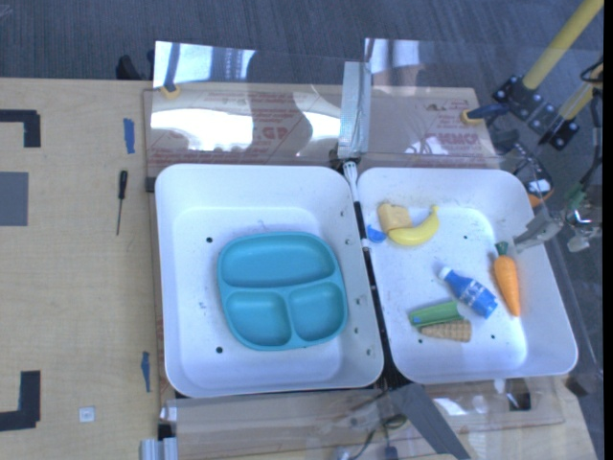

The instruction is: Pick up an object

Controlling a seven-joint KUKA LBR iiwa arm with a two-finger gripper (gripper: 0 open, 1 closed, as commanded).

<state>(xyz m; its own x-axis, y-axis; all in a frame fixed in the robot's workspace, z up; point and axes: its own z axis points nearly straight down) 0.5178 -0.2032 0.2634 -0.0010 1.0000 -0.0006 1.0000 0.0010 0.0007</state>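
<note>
Two shallow white bins sit side by side on the bench. The left bin (pixel 182 209) holds a teal divided tray (pixel 282 288), lying flat near its middle. The right bin (pixel 546 353) holds the loose items: a yellow banana (pixel 418 230) at the far left, a blue-and-white bottle (pixel 468 291) near the centre, an orange carrot (pixel 507 283) just right of it, and a green piece (pixel 433 311) touching a waffle cone (pixel 447 331) on the near side. The gripper (pixel 536 230) sits at the bin's right rim, just beyond the carrot's top; whether it is wide or narrow cannot be told.
</note>
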